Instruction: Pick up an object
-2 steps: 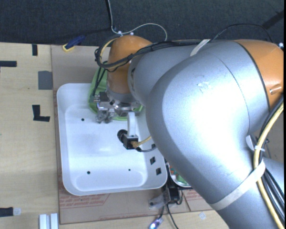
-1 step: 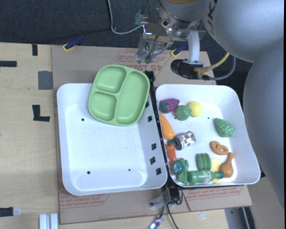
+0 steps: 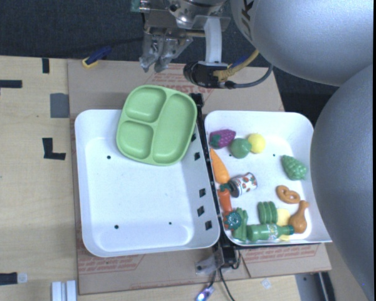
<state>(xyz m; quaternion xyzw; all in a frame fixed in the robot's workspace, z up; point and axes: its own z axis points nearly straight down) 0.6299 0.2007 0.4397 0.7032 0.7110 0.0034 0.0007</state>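
My gripper [image 3: 159, 54] hangs high over the back edge of the bench, beyond the far rim of the left bin [image 3: 94, 187], with nothing seen in it. A green divided plate [image 3: 156, 125] lies tilted across the left bin's far corner. The right bin [image 3: 301, 127] holds several toy foods: purple grapes [image 3: 222, 138], a green ball [image 3: 240, 147], a yellow lemon [image 3: 257, 143], a carrot [image 3: 219, 167], a small can [image 3: 243, 184], a green bunch [image 3: 294, 167], a pretzel [image 3: 287, 195], a drumstick [image 3: 299, 215] and a green bottle [image 3: 260, 232].
The arm's large grey body [image 3: 326, 36] covers the upper right and right side. Cables [image 3: 232, 74] loop behind the bins. Both bins rest on cardboard [image 3: 100, 86]. A black divider [image 3: 208, 187] runs between the bins.
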